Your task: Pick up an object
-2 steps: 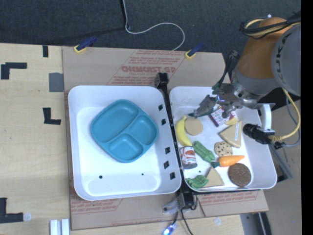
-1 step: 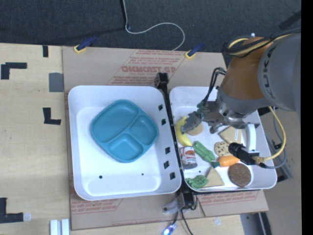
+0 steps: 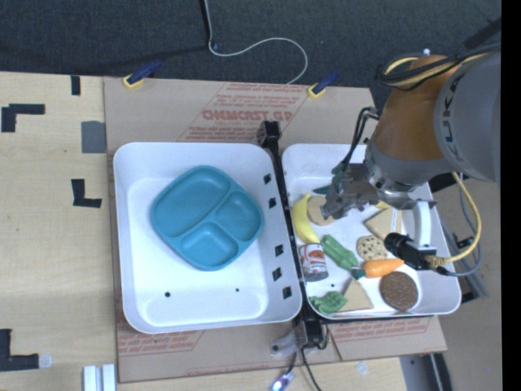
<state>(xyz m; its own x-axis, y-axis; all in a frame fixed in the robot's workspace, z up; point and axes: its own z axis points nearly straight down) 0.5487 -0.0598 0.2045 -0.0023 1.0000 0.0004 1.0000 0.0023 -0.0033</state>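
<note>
A robotics lab test station, not a home or kitchen.

A grey industrial arm (image 3: 440,129) with an orange band reaches over a surface (image 3: 49,218) covered by a cardboard sheet (image 3: 236,112) held with yellow and blue clamps (image 3: 142,73). Black tape marks (image 3: 22,116) are stuck on the wood. Two white bins (image 3: 130,300) sit clipped side by side; one holds a blue divided plate (image 3: 207,217), the other toy food (image 3: 358,255). Loose cables (image 3: 244,51) trail across dark carpet (image 3: 98,15).
</note>
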